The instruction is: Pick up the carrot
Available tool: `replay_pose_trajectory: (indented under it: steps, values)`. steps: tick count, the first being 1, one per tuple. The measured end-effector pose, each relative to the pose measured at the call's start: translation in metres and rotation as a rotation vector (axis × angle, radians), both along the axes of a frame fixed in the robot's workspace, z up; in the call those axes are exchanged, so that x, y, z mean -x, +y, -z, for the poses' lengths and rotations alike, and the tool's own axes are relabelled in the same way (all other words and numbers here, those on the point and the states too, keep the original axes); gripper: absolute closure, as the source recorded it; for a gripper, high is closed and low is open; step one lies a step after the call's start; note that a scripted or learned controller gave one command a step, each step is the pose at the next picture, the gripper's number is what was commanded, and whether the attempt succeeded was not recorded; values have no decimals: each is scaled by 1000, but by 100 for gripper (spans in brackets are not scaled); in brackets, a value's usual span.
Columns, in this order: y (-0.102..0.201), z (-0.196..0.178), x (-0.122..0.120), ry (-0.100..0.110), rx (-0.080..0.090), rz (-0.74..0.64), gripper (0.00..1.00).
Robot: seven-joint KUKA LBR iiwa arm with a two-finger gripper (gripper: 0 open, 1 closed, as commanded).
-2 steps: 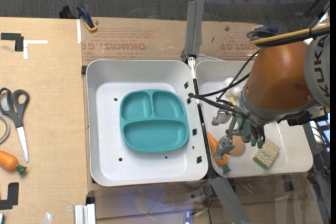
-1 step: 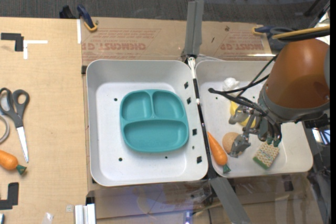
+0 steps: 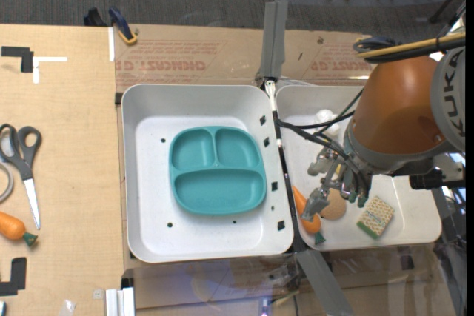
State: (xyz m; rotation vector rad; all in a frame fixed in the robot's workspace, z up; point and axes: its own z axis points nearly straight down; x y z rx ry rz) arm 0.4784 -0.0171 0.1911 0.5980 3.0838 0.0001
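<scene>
Orange tapered carrot [image 3: 304, 212] along the right bin's [image 3: 415, 233] glossy left wall, under the tool [image 3: 320, 197], finger state unclear.

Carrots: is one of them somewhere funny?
Yes. One orange carrot lies on the wooden bench at the far left beside the grey-handled scissors, outside both bins. The other orange carrot sits in the right white bin, under the tool.
</scene>
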Motion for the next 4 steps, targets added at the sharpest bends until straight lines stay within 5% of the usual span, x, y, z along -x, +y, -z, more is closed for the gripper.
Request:
replay_pose_trajectory:
  steps: [1,2,3,4]
  values:
    - [-50,-1,-2,-2,1,133,0]
    - [-60,-1,-89,-2,1,105,0]
    - [-45,0,-2,1,0,113,0]
    - [-89,99,-40,-1,0,92,0]
